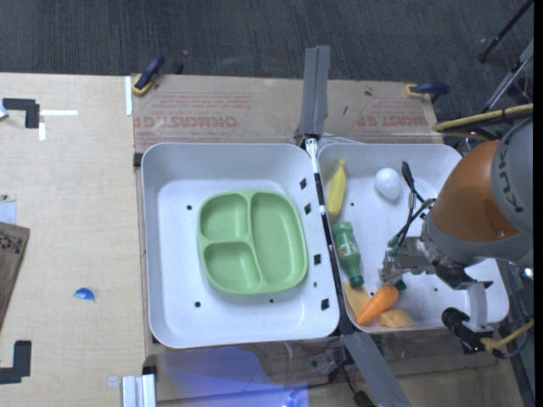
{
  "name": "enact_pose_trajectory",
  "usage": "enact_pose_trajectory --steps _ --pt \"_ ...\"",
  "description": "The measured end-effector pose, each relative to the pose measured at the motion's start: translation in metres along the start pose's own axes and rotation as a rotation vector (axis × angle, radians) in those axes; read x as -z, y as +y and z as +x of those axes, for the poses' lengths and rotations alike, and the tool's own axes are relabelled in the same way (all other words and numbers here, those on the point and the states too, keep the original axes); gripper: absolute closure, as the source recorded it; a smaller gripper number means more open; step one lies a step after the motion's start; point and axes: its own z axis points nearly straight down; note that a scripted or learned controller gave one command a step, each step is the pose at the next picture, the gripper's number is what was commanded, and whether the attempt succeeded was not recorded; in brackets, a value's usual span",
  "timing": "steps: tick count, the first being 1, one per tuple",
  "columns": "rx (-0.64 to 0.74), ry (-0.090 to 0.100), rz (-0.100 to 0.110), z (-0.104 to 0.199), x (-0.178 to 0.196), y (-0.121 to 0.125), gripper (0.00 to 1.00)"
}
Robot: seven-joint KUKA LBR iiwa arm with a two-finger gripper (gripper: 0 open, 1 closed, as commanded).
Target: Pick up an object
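The right bin (441,155) holds a yellow banana (337,188) along its left wall, a green bottle (347,253) below it, a white ball (388,183) near the back, an orange carrot (377,304) and a small yellow piece (395,318) at the front. My gripper (397,271) hangs low in this bin, just above the carrot's top end and right of the bottle. Whether it touches the carrot cannot be made out. The arm's orange band (475,197) covers the bin's right part.
The left bin (165,227) carries a green divided plate (253,242) in its middle. A grey divider (315,91) stands between the bins at the back. Cardboard (221,108) lies behind the left bin. A small blue item (83,294) rests on the bench at left.
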Motion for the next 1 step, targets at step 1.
enact_pose_trajectory --steps 1 --pt "-0.001 0.000 0.000 0.0000 0.0000 0.0000 0.00"
